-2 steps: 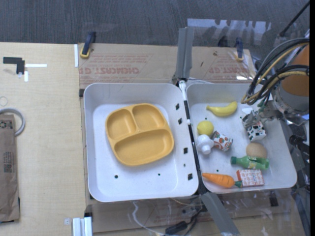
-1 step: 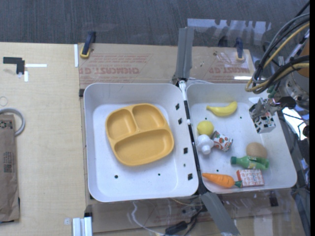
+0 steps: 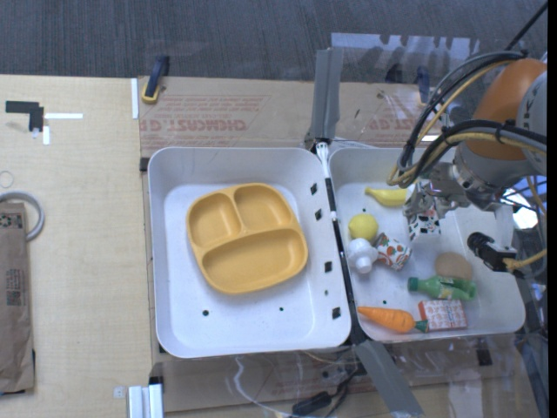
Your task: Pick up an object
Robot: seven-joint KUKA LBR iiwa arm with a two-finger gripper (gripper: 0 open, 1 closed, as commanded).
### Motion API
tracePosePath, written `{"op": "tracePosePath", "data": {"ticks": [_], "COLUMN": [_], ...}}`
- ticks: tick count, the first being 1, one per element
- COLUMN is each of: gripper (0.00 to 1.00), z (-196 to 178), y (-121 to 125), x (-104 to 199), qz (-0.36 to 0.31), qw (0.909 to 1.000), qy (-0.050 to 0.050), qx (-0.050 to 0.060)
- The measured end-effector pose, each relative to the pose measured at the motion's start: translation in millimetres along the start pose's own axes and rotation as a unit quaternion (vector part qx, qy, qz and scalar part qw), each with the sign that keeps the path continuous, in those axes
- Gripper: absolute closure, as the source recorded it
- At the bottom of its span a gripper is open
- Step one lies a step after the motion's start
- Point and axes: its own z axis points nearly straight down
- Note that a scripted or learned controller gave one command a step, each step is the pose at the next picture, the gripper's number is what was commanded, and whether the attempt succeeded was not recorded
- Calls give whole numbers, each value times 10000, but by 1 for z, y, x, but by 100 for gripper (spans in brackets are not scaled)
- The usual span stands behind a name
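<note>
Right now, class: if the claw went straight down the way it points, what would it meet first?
Probably the small black-and-white toy right under the claw, in the right bin. Depth is hard to judge from this slanted view.

The grey KUKA arm has a rounded metal body crowned by a glossy orange band just above the wrist. Several black and yellowish cables loop in wide arcs along its side and gather into a bundle near the wrist, with one thin black cable running off towards the upper right corner. At its tip sits a small two-finger gripper of pale grey metal with dark patches, its details too small to make out.
</note>
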Motion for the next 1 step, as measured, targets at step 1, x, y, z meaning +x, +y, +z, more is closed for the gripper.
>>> {"op": "tracePosePath", "data": {"ticks": [1], "gripper": [100], "z": [-99], "y": [-6], "x": [40], "qz": [-342], "qw": [9994], "qy": [-5], "qx": [-10]}}
